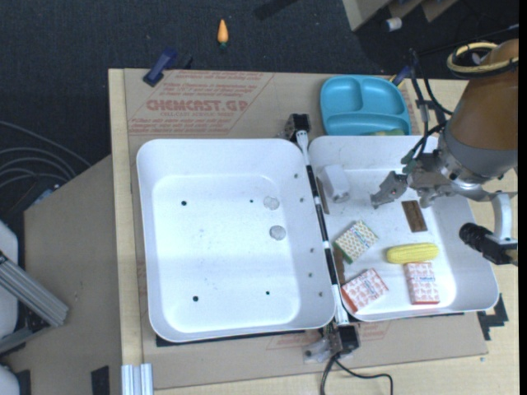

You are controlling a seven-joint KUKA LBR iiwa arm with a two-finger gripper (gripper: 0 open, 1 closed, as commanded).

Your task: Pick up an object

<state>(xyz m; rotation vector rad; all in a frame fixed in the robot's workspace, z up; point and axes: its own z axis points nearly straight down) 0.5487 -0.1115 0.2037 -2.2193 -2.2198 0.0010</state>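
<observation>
Near edge of right white bin (478,299): two red-white printed packets (364,290), then yellow corn cob (412,253), patterned square packet (356,240). Small brown bar (413,216) further back, just below metal two-finger gripper (395,189), fingers spread, holding nothing.

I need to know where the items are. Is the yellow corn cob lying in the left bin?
No, the corn cob lies in the right bin.

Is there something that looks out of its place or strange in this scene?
Mostly tidy. Two things lie off the bench, on the dark floor beyond its far edge: a small orange object and a blue object at the bench's corner. A blue divided tray sits behind the right bin.
</observation>
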